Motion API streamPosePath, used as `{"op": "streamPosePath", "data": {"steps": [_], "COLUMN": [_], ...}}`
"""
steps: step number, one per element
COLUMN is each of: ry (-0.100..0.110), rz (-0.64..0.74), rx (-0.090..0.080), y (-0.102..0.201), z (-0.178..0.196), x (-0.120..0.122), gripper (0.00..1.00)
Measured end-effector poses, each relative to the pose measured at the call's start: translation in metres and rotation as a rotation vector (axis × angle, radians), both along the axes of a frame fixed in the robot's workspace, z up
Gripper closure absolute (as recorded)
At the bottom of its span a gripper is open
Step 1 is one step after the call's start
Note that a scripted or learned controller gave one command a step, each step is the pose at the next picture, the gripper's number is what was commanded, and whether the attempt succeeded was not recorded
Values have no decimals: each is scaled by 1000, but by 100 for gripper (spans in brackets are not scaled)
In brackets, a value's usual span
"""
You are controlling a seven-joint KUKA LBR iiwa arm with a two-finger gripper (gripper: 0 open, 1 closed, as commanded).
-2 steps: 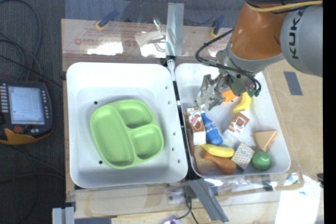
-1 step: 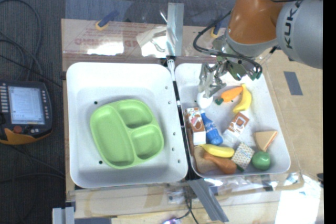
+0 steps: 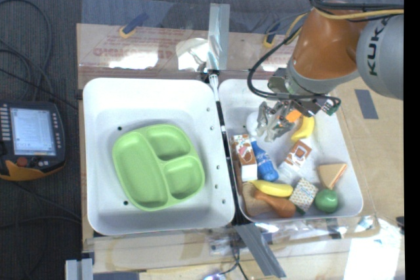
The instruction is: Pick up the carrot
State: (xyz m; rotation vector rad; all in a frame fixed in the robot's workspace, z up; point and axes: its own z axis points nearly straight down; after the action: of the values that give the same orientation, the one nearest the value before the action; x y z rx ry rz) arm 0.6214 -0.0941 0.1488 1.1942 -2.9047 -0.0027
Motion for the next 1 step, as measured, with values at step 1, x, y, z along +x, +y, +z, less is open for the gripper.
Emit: {"op": "streamPosePath", "data": {"steps": [1], "ry": [-3], "rz": [48], "rx": [1], "y": [-15], "z": [-23], "x": [37], "gripper": [100]}}
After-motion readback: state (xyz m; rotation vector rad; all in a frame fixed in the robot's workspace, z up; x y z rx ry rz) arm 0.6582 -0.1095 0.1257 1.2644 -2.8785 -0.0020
